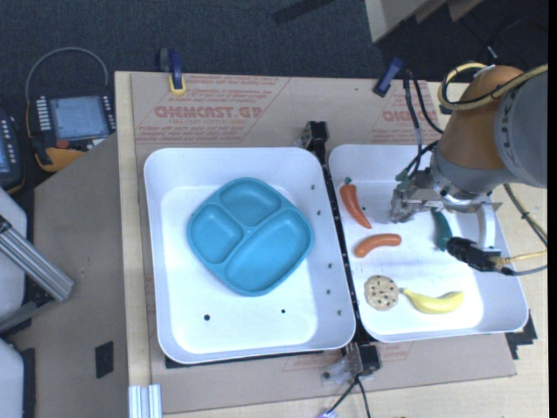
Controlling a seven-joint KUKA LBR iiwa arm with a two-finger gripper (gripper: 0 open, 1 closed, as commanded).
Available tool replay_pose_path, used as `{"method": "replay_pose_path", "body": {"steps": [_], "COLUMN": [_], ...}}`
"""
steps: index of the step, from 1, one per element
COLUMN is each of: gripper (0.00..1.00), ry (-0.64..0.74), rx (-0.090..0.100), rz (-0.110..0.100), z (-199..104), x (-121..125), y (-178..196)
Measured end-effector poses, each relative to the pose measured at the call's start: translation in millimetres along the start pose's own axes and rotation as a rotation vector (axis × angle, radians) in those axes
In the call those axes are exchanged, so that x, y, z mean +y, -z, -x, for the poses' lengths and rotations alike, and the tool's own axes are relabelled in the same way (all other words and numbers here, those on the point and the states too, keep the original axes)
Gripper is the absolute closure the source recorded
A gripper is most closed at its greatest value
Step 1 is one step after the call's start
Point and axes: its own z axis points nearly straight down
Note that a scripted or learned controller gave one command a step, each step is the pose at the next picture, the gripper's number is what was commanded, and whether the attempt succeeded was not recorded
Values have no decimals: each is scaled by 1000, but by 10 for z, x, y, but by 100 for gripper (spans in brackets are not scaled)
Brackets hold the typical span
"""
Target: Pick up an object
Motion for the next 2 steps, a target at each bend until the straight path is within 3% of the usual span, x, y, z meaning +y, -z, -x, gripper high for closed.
{"method": "replay_pose_path", "body": {"steps": [2], "gripper": [100], "ry": [3], "rx": [-2], "rz": [7], "z": [-68], "x": [8], "y": [1069]}}
